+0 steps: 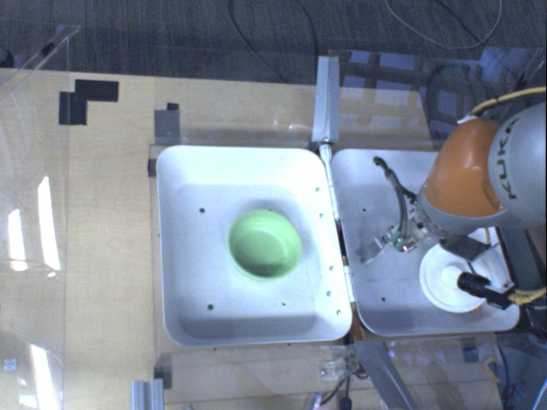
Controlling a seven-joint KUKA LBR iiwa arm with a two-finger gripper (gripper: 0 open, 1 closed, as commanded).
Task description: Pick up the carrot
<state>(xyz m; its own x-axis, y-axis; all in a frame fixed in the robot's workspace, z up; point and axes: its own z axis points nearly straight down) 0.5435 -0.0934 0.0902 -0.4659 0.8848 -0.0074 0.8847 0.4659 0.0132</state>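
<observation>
Camera view looks down at a slant on the bench (102,254), and we see the two shallow white bins side by side on it. In the left bin (184,182) a green bowl (267,244) stands upright near the middle, slightly to the right of centre, with bare white floor all round it. It touches none of the walls.

The arm (521,169) reaches in from the right, and its orange band (461,173) hangs over the right side of the right bin (363,199). Below the band the gripper (393,242) sits low over the middle of that bin, pointing left and near. We cannot tell whether it is released or clenched, since the wrist covers much of it and the rest is small and blurred. We see nothing held in it.

A white round dish (444,287) rests in the near right part of the right bin, just beside the gripper on its right. A thin dark cable (391,182) curves from the far part of that bin down toward the gripper. We cannot tell whether it lies on the floor of the bin or hangs above it.

As for the carrot, we cannot make out where it lies; the arm hides a large share of the right bin.

A grey metal post (326,101) stands at the far end of the gap between the two bins.
</observation>
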